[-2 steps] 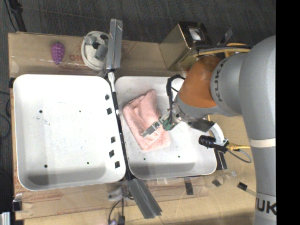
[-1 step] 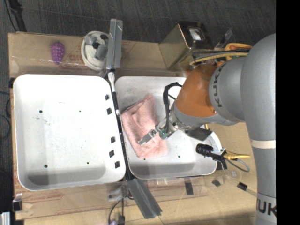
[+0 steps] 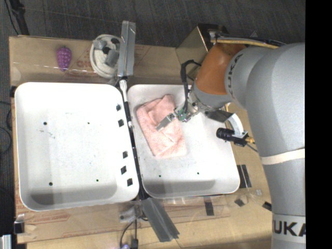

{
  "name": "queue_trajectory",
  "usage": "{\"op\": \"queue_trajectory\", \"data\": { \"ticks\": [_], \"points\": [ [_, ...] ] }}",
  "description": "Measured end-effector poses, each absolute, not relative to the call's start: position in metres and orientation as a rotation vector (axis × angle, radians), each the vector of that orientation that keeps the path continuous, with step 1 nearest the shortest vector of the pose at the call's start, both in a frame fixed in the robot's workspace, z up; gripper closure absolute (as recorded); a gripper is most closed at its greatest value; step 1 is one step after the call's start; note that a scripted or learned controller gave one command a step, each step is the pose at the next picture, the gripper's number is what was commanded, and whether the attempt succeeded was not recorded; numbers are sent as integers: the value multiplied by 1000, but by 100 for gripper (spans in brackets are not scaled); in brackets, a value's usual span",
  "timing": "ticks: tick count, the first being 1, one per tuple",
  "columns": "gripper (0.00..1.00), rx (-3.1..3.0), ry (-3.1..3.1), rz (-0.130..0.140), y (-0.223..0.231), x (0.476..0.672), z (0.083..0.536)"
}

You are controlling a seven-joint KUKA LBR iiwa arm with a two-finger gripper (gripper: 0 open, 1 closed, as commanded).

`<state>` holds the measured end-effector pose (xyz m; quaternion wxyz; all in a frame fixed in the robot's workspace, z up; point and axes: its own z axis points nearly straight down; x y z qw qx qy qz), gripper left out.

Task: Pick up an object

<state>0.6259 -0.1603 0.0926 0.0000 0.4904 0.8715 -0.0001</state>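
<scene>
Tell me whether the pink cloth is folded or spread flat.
Folded, loosely: the pink cloth lies bunched in overlapping layers with visible creases in the right bin, not flat.

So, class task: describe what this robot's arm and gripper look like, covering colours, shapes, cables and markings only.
The arm is bulky, rounded and grey, with an orange band above the wrist, a pale ring lower down and black KUKA lettering. Black cables loop beside the wrist. The gripper is small, dark metal, with a green part.
</scene>
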Motion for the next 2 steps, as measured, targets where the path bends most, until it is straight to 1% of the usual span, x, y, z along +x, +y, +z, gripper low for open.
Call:
{"op": "queue_trajectory", "data": {
  "ticks": [1, 2],
  "points": [
    [100, 1531, 2745, -1, -159, 626, 103],
    [100, 1776, 2592, -2, -104, 657, 213]
  ]
}}
